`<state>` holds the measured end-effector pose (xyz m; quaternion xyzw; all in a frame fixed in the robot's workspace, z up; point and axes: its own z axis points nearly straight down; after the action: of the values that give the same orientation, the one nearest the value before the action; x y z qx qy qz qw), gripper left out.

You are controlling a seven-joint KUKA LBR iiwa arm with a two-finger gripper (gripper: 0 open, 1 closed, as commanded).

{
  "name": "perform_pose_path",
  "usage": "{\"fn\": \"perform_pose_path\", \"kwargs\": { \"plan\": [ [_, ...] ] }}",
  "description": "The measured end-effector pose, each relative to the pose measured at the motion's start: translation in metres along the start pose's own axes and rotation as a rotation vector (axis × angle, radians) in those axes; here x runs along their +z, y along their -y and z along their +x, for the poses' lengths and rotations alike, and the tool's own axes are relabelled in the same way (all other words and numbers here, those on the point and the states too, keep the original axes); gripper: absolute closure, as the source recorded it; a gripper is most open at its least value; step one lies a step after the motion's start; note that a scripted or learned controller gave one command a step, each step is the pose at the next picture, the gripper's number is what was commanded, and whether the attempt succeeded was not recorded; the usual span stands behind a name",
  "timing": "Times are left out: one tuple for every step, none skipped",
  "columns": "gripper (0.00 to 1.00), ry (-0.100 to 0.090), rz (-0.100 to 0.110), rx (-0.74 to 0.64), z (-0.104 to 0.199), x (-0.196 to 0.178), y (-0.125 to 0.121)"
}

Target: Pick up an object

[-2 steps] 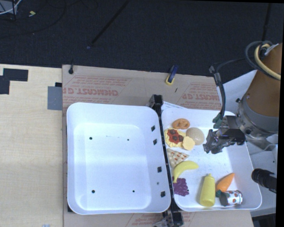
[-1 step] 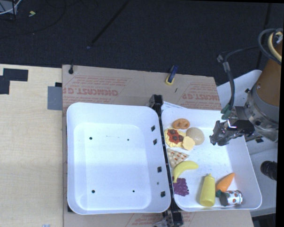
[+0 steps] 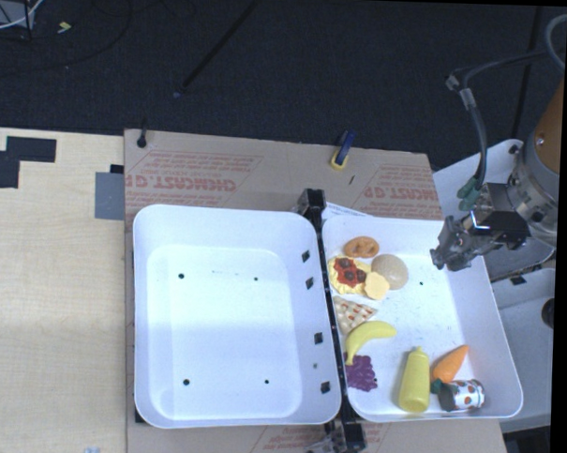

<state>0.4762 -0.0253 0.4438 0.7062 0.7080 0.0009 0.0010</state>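
end effector (image 3: pixel 448 253): dark, over the upper right rim of the right bin; apart or together, cannot tell; nothing seen in it
arm (image 3: pixel 550 139): comes in from the right, orange band at the frame edge, cables looping above the wrist
right bin (image 3: pixel 468 304): white, shallow, carries all the toy food
left bin (image 3: pixel 223 312): white, touching the right bin along a black clip strip
cookie (image 3: pixel 361 246): brown, top left of the right bin
pizza slice (image 3: pixel 348 272): red and yellow, just below the cookie
beige round piece (image 3: pixel 389 269): right of the pizza slice, touching a yellow round piece (image 3: pixel 376 288)
waffle wedge (image 3: pixel 353 314): checkered, below the pizza slice
banana (image 3: pixel 369 336): yellow, curved, below the waffle wedge
grapes (image 3: pixel 361 373): purple, near the bin's lower left
mustard bottle (image 3: pixel 414 378): yellow, lying near the front wall
carrot (image 3: pixel 449 362): orange, just beside the mustard bottle
can (image 3: pixel 462 395): small, on its side, lower right corner
table (image 3: pixel 46 286): light wood, cardboard sheet (image 3: pixel 239 172) under both bins
blue-yellow clamp (image 3: pixel 342 149): on the cardboard's far edge
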Motion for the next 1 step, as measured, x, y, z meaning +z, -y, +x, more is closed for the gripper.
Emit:
{"fn": "perform_pose_path", "kwargs": {
  "plan": [
    [1.00,0.000,0.006,-0.001,0.0327,0.0088,0.0000]
  ]
}}
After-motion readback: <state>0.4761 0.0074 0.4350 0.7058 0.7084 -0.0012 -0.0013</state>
